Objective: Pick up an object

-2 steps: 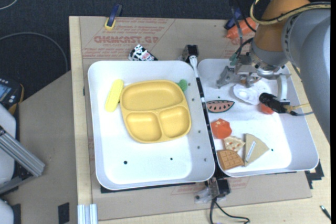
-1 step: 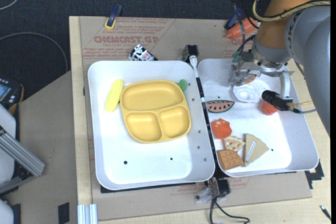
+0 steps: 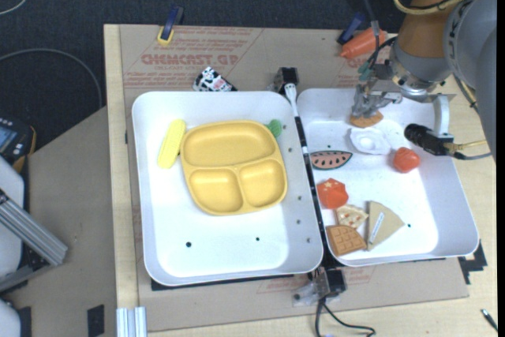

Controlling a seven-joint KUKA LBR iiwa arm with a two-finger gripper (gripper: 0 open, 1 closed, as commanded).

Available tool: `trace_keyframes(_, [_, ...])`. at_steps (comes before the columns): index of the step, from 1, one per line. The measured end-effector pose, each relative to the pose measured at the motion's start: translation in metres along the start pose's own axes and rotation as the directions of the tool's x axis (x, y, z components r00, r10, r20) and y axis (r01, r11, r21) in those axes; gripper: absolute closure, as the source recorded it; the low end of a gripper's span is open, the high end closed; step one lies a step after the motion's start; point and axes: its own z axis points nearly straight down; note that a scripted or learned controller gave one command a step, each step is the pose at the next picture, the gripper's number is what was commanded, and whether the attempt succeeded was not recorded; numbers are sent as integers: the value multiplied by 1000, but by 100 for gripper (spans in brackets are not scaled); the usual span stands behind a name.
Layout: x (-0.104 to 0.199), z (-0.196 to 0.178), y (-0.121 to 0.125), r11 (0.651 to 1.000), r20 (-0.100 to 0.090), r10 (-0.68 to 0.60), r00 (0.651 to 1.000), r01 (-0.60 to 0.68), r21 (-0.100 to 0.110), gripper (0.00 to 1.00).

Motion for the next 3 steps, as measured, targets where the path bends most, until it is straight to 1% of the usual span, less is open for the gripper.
trace_keyframes(2, [-1,-90,2,1000,1,-2,1000,2,-2,100])
trace_keyframes(3, [42,-90,-18,1000,-2,-4,1000,4,9,100])
